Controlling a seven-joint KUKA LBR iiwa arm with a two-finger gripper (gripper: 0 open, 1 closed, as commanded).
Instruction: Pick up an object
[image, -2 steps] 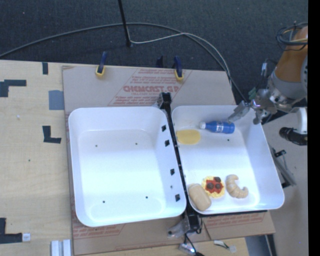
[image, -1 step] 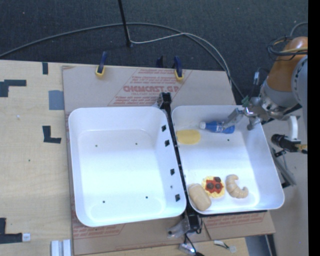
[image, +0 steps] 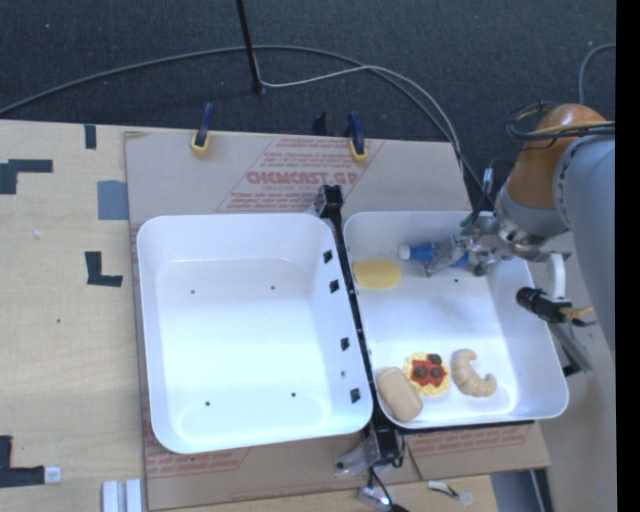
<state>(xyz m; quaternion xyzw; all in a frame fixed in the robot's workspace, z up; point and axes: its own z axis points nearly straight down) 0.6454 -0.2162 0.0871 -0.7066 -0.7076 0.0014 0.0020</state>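
White plastic forms the two shallow bins that sit side by side on the table (image: 60, 300), a pale wooden top with a sheet of brown cardboard (image: 290, 175) under the bins, held at its far edge by two clamps. The left bin (image: 160, 330) shows a bare floor with a few small dark dots. The right bin (image: 530, 360) holds the objects. A yellow rounded piece (image: 377, 274) lies near the far left corner of that bin, close to the divider where the two bins meet. Along the near edge sit three items in a row: a tan bread roll (image: 398, 393) at the left, touching the bin's near wall, a small yellow pastry with red and dark topping (image: 428, 373) just beside it, and a pale croissant (image: 473, 373) to its right, slightly apart from the pastry. The grey arm (image: 585, 200) with its orange band (image: 540, 170) reaches in from the right, and the jaws (image: 460, 252) hang low over the far part of the right bin. A blue object (image: 422, 252) lies right at the tip of the jaws, between the yellow piece and the wrist; whether the jaws are apart or clamped on it cannot be told from this angle. Dark cables run across the floor beyond the table.
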